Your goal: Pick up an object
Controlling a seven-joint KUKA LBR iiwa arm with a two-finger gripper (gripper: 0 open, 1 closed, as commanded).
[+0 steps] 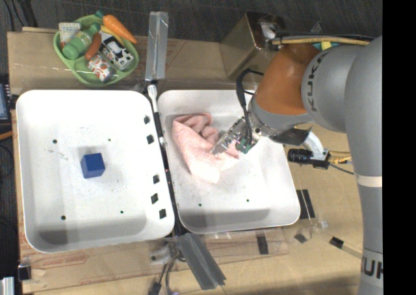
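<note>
Operator: Bench status? Two white bins are sitting side by side.

Technician: Right bin is containing a crumpled pink cloth. Gripper is resting on the cloth's right edge; its opening cannot be determined.

Operator: Left bin?

Technician: A blue cube is lying there. A green bowl of toy food is sitting at far left.

2 white bins; 1 blue cube; 1 pink cloth; 1 green bowl of toy food.
</note>
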